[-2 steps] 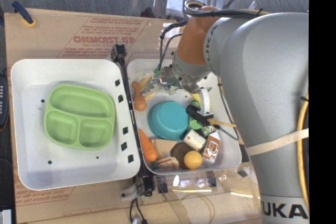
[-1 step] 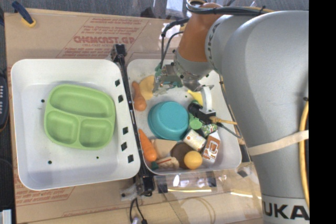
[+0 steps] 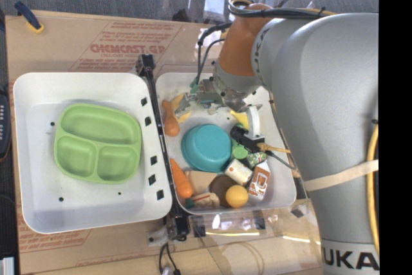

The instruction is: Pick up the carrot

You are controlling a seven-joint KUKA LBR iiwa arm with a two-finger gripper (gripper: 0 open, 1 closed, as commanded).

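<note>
An orange carrot lies along the left wall of the right bin, just below the blue bowl. Higher up by the same wall lies a second, orange-brown, carrot-like piece. My gripper hangs over the bin's upper left part, right of that upper piece and above the bowl. It is well away from the lower carrot. The wrist and its cables hide what is right beneath it.
The left bin holds a green divided plate. Crowding the right bin's lower right are a yellow ball, a brown round piece, a white can, a red-white carton and a green bottle. A yellow piece lies near the gripper.
</note>
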